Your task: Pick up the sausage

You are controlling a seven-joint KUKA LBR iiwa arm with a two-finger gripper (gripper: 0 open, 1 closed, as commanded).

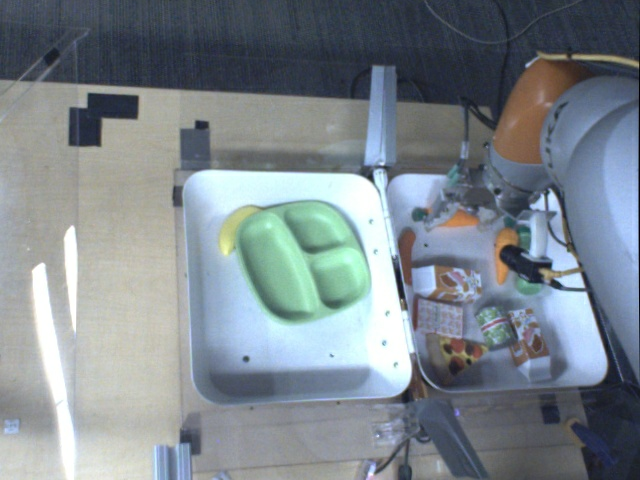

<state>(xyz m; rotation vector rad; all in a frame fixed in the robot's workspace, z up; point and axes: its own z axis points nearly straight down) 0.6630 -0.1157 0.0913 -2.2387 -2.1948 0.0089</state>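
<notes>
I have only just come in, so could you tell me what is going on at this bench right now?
The grey arm reaches in from the right, and its gripper sits low over the far end of the right bin, by an orange toy carrot. The sausage, a reddish-brown piece, lies along that bin's left wall, apart from the gripper. Small food packets lie nearer the front. The left bin holds a green divided tray with a yellow piece tucked under its edge.
</notes>
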